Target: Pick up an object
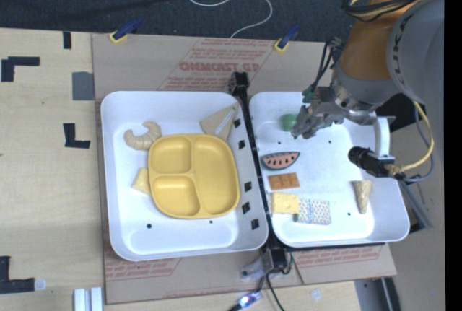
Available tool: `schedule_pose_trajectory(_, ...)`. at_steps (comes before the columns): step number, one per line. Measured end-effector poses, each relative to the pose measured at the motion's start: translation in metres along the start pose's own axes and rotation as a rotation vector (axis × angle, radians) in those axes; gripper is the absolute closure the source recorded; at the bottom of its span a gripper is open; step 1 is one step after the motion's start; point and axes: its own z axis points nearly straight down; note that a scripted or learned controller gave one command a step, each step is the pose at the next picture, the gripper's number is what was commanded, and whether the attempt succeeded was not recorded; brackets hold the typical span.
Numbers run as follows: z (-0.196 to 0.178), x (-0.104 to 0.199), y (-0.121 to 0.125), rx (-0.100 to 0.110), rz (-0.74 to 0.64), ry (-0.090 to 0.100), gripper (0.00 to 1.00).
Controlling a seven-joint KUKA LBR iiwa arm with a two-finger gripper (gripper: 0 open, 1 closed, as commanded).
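Note:
My gripper (304,128) hangs over the far left part of the right bin (393,230), right beside a small green object (288,120) that its fingers partly hide. Below it lie a watermelon slice (280,159), a brown waffle square (284,181), a yellow cheese block (284,203) and a speckled packet (315,211). A pale cone-shaped piece (362,195) rests near the bin's right side. I see nothing held between the fingers.
The left bin (119,230) holds a yellow divided plate (193,175), a beige curled piece (141,136), a tan wedge (220,122) and a yellow wedge (141,180). A black divider strip (249,158) separates the bins. A white cable (231,3) loops behind.

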Motion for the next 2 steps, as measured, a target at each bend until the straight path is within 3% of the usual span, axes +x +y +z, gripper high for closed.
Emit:
schedule_pose_trajectory(1,-0.010,0.014,0.010,-0.002,-0.002,0.001,1.00)
schedule_pose_trajectory(2,-0.018,0.004,0.009,-0.002,0.000,0.001,1.00)
